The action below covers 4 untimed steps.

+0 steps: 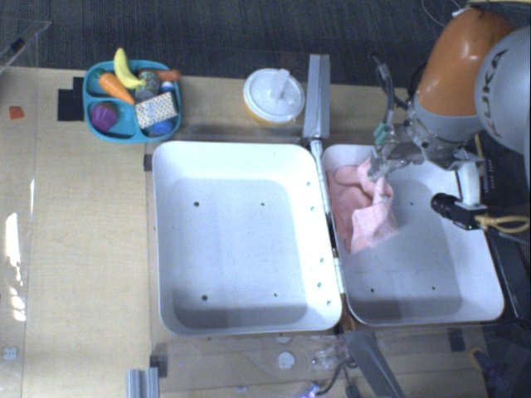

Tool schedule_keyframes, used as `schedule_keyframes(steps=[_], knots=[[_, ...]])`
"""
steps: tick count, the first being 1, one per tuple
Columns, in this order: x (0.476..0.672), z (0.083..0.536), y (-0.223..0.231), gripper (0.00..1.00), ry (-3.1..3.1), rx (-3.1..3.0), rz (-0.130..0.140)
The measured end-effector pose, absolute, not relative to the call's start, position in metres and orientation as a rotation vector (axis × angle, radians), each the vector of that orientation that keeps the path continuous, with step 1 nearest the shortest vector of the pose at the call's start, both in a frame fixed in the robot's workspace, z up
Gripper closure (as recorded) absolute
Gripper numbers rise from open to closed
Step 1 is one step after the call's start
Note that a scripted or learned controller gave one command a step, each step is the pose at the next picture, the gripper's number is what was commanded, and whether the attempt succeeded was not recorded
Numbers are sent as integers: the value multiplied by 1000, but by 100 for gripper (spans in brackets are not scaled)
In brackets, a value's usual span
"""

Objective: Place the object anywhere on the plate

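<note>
A pink cloth (363, 210) lies crumpled in the left part of the right bin (440, 288), against the wall it shares with the other bin. My gripper (379, 169) comes down from the right onto the cloth's upper edge, and its fingers are shut on a fold that is drawn up towards them. The rest of the cloth trails down onto the bin floor. The blue divided plate (129, 131) sits on the bench at the far left, beyond the left bin, and carries several toy foods, among them a banana (126, 70) and a carrot (114, 87).
The left bin (241, 239) lies between the cloth and the plate. A yellow bowl with a white lid (274, 96) stands behind the bins. A grey metal post (315, 98) rises at the back between the two bins.
</note>
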State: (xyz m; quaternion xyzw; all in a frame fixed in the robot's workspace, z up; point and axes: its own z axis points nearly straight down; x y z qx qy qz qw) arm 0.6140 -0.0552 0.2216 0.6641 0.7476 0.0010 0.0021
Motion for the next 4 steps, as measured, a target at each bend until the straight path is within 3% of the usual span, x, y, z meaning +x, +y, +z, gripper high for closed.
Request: schedule_keyframes(steps=[1,3,4], knots=[[615,225,-54,100,2353,2076,2],[589,219,38,100,2976,985,5],[566,213,78,100,3113,372,5]])
